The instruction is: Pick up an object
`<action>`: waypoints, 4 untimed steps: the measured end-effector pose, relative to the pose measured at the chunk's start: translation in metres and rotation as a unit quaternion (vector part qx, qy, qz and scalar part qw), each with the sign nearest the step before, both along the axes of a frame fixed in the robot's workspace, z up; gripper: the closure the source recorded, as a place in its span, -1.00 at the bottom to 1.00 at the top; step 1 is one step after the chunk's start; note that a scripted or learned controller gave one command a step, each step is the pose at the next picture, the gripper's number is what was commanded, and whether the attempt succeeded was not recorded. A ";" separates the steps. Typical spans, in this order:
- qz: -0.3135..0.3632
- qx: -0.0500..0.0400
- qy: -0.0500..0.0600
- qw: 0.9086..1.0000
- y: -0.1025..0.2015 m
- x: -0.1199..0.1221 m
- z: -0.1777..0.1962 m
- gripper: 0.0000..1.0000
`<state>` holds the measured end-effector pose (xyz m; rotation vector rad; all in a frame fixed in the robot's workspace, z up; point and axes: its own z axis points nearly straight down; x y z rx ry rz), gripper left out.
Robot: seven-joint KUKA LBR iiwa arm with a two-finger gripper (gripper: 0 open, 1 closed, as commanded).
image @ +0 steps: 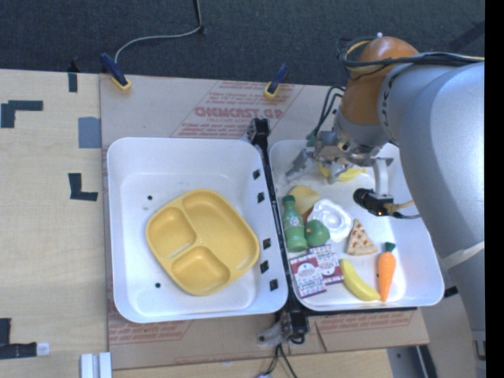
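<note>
The right bin [417, 290] holds several toy foods: a green bottle [293, 225], a green pepper [317, 232], a white egg-like piece [331, 215], a pizza slice [361, 239], a carrot [386, 271], a banana [358, 282], a red packet [309, 274] and a yellow piece [303, 195]. My gripper [331, 162] hangs low over the far end of this bin, below the orange band [370, 85]. A small yellow item [347, 174] lies right under it. The gripper's body hides whether they touch.
The left bin [130, 172] holds a yellow divided plate [202, 241]. A black divider [266, 187] runs between the bins. The bulky grey arm [445, 148] covers the right bin's right side. Two yellow-and-blue clamps [115, 71] pin the cardboard at the back.
</note>
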<state>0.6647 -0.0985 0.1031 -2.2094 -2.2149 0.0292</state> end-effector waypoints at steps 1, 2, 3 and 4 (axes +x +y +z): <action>-0.002 0.004 0.002 1.000 0.002 -0.001 -0.019 -1.00; -0.003 0.003 0.002 1.000 0.003 -0.001 -0.019 -1.00; -0.003 0.003 0.002 1.000 0.002 -0.001 -0.019 -1.00; -0.002 0.000 -0.002 1.000 0.000 0.000 -0.010 1.00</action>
